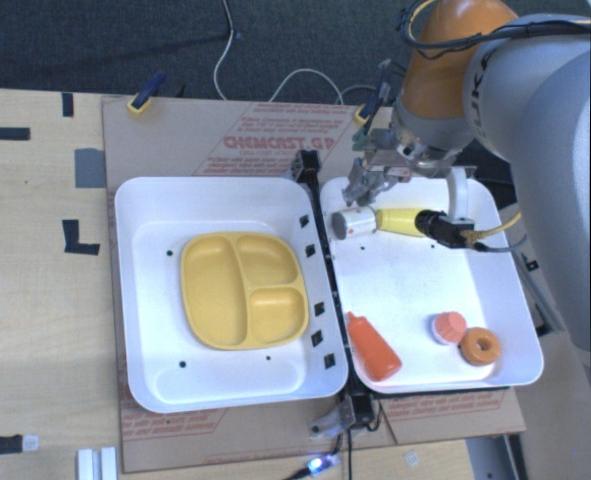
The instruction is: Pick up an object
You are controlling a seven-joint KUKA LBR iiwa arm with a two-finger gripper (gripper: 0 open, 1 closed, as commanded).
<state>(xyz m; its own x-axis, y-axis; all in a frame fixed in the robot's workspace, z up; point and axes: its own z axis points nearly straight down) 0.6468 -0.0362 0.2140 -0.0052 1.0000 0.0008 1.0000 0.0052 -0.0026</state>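
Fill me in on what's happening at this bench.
The grey arm reaches into the right bin, its claw low over a yellow-handled tool near the bin's far edge. Whether it grips the tool is unclear. An orange carrot, a pink piece and a donut lie nearer. A yellow divided plate sits in the left bin.

Tabletop (35, 298): pale wood, showing along the left of the frame, with dark angular marks scattered on it.
Cardboard sheet (265, 138): lying flat on the tabletop, red lettering near its upper edge, both bins sitting on it.
Left bin (140, 208): white, shallow, sitting centre-left.
Right bin (510, 368): white, shallow, sitting just beside the left bin.
White cable (275, 80): looping above the cardboard's upper edge.
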